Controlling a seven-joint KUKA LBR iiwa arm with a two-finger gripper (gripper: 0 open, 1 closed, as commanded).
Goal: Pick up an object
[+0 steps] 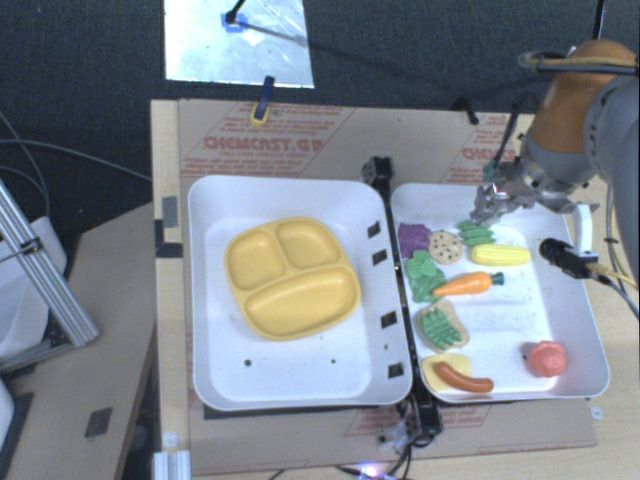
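Toy food in right bin (575, 318): corn (500, 255), carrot (464, 285), cookie (445, 246), hotdog (462, 377), pink item (547, 358), all lying flat.

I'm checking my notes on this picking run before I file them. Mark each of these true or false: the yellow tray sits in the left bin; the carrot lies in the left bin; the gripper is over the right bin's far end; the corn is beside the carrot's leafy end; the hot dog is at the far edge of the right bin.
1. The yellow tray sits in the left bin. True.
2. The carrot lies in the left bin. False: it lies in the right bin.
3. The gripper is over the right bin's far end. True.
4. The corn is beside the carrot's leafy end. True.
5. The hot dog is at the right bin's far edge. False: it lies at the near edge.
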